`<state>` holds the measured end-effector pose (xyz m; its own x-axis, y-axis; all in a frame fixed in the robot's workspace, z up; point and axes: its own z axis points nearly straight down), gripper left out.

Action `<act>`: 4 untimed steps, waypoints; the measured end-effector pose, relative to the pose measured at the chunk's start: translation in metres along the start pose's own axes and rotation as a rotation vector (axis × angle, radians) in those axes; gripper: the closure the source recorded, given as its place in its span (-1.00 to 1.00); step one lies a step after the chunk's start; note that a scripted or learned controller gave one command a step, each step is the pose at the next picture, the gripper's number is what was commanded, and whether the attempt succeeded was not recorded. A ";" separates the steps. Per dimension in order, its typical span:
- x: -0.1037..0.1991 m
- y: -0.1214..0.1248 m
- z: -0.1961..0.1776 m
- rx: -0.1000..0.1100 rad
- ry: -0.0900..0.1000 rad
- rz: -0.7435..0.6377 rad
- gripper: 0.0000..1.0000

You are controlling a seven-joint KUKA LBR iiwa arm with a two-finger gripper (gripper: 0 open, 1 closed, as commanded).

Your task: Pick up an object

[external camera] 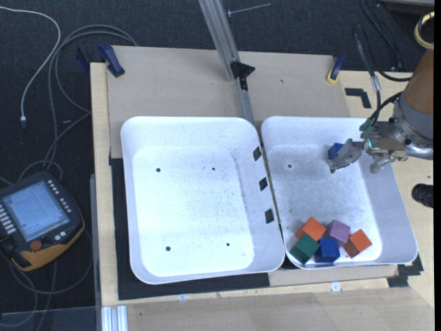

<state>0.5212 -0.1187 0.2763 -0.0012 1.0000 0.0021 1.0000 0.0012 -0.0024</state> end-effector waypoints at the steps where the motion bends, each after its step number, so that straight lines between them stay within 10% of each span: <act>1: -0.020 0.003 -0.045 -0.009 -0.004 0.002 -1.00; 3: -0.099 0.124 0.170 0.000 -0.002 -0.001 -1.00; 4: -0.099 0.126 0.152 -0.008 -0.006 -0.002 1.00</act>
<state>0.6467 -0.2176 0.1235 -0.0034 1.0000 -0.0035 1.0000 0.0034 0.0059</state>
